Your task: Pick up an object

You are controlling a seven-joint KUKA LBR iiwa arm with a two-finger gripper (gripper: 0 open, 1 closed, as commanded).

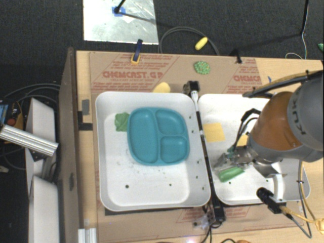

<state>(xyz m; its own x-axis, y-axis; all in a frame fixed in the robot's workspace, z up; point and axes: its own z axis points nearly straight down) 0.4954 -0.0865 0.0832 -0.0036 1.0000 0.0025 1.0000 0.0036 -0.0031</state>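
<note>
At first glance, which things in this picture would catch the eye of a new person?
The big teal divided tray fills the middle of the left bin. The grey and orange arm hangs over the right bin, where its gripper is just above a green object, with a yellow square nearby.

the arm (298, 120) is thick and round, with a grey shell and a wide orange band above the wrist. part of a dark letter marking shows on the grey shell. black cables run along the wrist. the gripper (230, 158) is small, of pale metal.
</note>
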